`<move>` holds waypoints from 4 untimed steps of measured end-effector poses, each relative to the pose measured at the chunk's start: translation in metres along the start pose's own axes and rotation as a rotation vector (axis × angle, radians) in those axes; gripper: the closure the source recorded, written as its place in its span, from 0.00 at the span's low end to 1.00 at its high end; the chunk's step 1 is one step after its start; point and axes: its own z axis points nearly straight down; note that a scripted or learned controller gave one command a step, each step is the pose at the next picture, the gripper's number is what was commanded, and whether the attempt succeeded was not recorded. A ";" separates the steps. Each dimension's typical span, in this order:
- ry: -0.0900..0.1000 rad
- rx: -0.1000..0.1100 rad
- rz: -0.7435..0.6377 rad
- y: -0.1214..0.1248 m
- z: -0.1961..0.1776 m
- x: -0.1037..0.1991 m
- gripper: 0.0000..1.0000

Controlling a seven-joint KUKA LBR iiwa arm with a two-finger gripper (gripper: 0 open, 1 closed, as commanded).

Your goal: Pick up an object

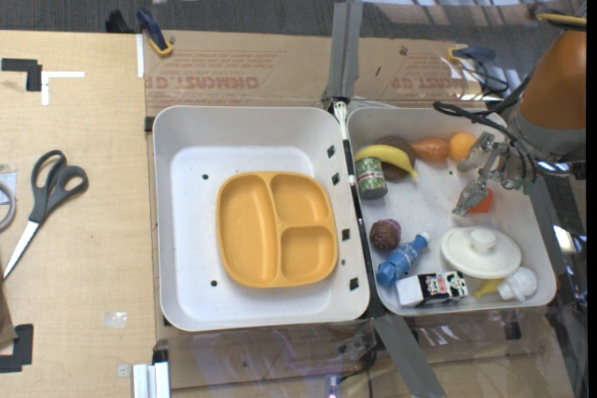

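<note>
My gripper (pixel 469 184) hangs over the upper right part of the right bin (pixel 424 200), open, with nothing seen between its fingers. A small red object (pixel 481 201) lies right beside the lower fingertip, partly hidden by it. An orange (pixel 461 144) and a carrot-like orange piece (pixel 429 147) lie just up and left of the gripper. Farther left are a banana (pixel 387 158) and a green can (pixel 370 177).
The right bin also holds a dark red fruit (pixel 385 233), a blue bottle (pixel 401 258), a white round lid (pixel 480 252) and a black-and-white box (pixel 434 287). In the left bin (pixel 187 200) lies a yellow divided plate (pixel 277 228). Scissors (pixel 47 191) lie on the bench at left.
</note>
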 end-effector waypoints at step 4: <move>-0.010 -0.003 0.039 0.009 -0.027 -0.020 0.00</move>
